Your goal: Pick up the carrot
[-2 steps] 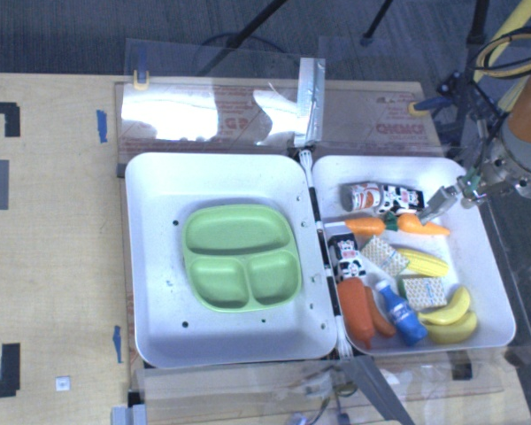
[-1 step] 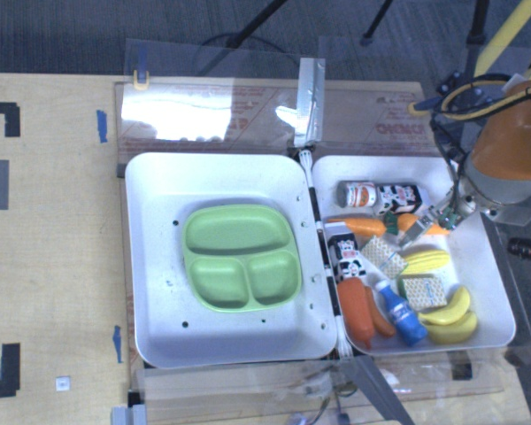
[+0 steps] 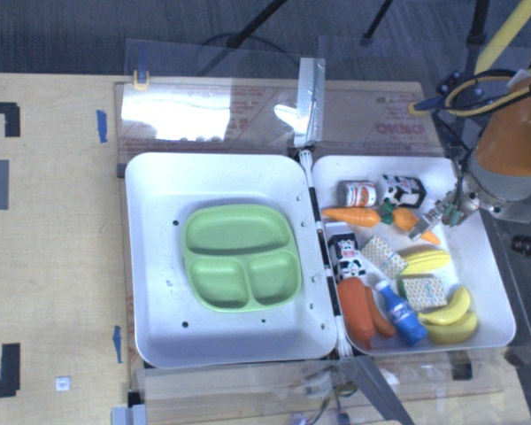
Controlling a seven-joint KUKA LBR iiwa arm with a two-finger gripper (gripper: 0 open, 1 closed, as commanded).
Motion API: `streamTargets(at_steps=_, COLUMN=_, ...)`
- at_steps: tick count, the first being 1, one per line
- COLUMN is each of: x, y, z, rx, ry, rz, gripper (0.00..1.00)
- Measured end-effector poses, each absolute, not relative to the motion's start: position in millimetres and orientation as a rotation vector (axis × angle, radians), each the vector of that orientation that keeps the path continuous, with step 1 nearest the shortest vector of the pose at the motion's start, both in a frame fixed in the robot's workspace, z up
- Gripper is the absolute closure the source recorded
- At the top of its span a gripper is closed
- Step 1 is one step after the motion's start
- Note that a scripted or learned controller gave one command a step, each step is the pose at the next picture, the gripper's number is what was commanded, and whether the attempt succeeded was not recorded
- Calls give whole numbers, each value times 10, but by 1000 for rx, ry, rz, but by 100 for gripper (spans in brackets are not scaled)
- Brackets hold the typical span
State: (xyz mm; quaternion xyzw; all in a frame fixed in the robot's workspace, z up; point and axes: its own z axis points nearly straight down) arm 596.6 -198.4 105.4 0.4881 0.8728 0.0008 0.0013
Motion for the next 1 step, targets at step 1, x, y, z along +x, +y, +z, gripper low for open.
streamTargets(at_steps=1, x=5887, y=-1499, z=870, rx=1446, ry=2781, rz=-9, gripper=100)
